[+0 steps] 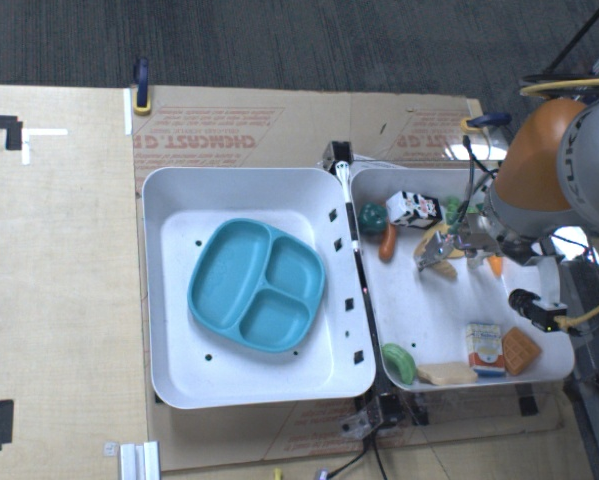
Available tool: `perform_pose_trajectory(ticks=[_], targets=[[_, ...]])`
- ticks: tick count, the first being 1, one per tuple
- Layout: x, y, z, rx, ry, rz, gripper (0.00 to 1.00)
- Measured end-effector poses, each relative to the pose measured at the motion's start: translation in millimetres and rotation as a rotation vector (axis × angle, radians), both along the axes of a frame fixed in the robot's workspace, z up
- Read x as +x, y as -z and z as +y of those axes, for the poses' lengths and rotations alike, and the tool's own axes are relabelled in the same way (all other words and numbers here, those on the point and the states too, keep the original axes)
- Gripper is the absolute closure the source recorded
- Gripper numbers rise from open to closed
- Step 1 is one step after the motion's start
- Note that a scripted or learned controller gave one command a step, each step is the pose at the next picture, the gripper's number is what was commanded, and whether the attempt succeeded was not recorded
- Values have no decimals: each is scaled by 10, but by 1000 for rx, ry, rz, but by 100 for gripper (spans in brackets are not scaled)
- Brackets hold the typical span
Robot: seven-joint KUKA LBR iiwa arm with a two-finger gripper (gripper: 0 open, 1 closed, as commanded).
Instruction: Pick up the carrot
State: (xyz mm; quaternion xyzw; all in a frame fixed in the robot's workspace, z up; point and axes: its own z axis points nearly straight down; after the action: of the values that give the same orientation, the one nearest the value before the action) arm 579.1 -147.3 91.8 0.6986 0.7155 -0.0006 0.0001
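Note:
The carrot [495, 264] is a small orange piece in the right bin [434, 318], mostly covered by the arm's wrist. My gripper [438, 254] hangs low over the bin's upper middle, a little to the left of the carrot. A yellow item [468, 253] lies between the two. Nothing can be seen held in the gripper.
A brown-red sausage [387, 243], a green ball [374, 216] and a black-and-white toy [412, 208] sit left of the gripper. A green leafy item [399, 363], a bread slice [447, 373], a small carton [486, 348] and a waffle [520, 348] line the front wall. The left bin [169, 348] holds a blue divided plate [257, 285].

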Motion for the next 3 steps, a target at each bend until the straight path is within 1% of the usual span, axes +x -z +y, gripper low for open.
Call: perform_pose_trajectory(ticks=[1, 2, 3], targets=[[449, -5, -539, 54, 68, 47, 0], [469, -135, -598, 30, 59, 34, 100], [493, -141, -496, 50, 54, 38, 0]])
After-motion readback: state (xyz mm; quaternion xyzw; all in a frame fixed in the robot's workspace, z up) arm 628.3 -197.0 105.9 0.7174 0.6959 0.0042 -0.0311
